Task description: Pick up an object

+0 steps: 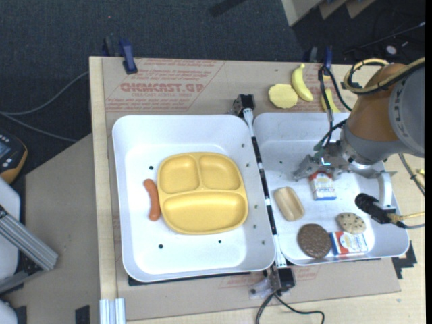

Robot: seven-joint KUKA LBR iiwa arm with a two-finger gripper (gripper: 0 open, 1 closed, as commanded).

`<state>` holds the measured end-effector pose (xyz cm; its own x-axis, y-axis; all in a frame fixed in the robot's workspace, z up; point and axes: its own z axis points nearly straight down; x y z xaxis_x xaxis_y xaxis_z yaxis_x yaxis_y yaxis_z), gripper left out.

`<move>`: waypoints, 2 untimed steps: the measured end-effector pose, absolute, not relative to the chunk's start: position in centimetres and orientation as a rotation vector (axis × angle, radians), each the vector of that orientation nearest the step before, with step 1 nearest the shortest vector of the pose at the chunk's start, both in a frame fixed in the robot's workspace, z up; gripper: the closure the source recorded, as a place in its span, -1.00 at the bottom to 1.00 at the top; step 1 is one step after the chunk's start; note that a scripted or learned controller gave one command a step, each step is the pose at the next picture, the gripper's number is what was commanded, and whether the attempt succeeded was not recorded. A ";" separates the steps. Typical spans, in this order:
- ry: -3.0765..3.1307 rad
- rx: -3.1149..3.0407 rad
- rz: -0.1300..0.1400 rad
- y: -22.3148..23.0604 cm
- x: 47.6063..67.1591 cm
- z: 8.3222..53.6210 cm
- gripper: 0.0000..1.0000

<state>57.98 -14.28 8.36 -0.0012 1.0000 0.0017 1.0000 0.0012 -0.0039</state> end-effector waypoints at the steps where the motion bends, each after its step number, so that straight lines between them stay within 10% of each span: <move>1: -2.226 -2.225 -0.002 -18.2 63.2 8.5 -1.00; 2: -2.217 -2.218 0.003 -14.9 58.3 8.4 -1.00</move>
